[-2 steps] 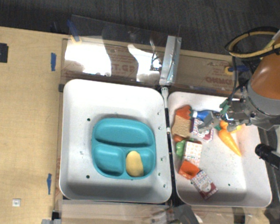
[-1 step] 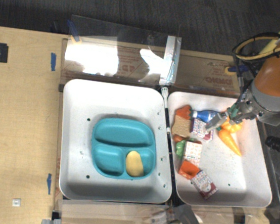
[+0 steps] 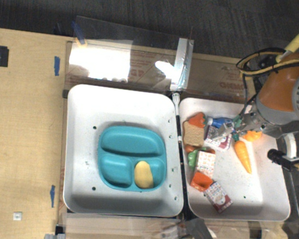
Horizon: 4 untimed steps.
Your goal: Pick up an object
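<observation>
My gripper (image 3: 242, 127) hangs over the far right part of the right bin (image 3: 271, 195), under the orange-banded wrist (image 3: 280, 90). It is just above the thick end of an orange carrot (image 3: 244, 154) and next to a crumpled blue and silver packet (image 3: 219, 127). Nothing can be seen held in it. Other things in this bin are a brown slice of bread (image 3: 193, 134), an orange piece (image 3: 198, 119), a white and pink box (image 3: 206, 160), a green item (image 3: 192, 158), an orange block (image 3: 201, 181) and a red patterned box (image 3: 219, 197).
The left bin (image 3: 79, 135) holds a teal divided tray (image 3: 127, 151) with a yellow potato-like lump (image 3: 143, 174) in its front right compartment. A clear plastic sheet (image 3: 129, 61) lies behind the bins. The arm's body covers the right bin's far right corner.
</observation>
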Tool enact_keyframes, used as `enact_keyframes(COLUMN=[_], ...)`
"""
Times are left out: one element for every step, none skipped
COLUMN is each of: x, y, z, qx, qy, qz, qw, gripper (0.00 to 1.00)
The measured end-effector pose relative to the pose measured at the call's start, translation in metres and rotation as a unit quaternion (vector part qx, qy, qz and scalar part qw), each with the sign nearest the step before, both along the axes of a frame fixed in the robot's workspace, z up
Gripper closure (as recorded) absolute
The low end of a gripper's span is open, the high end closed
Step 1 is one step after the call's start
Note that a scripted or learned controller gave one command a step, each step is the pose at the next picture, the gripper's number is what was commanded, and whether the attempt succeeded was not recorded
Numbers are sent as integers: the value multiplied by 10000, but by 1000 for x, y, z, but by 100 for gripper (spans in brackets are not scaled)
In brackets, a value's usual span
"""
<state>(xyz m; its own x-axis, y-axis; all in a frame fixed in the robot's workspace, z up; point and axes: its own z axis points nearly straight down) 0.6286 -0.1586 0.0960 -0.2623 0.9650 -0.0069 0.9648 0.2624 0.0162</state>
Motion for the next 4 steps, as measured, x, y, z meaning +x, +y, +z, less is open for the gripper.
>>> enact_keyframes(x=[3,-34,-32,34], y=[-19,-52,-54,-2], z=[0,0,13,37], qx=[92,35,2,21], qy=[14,-23,-65,54], qz=[555,-200,-199,-493], qw=[9984,9998,9998,9988], gripper=[0,0,100,100])
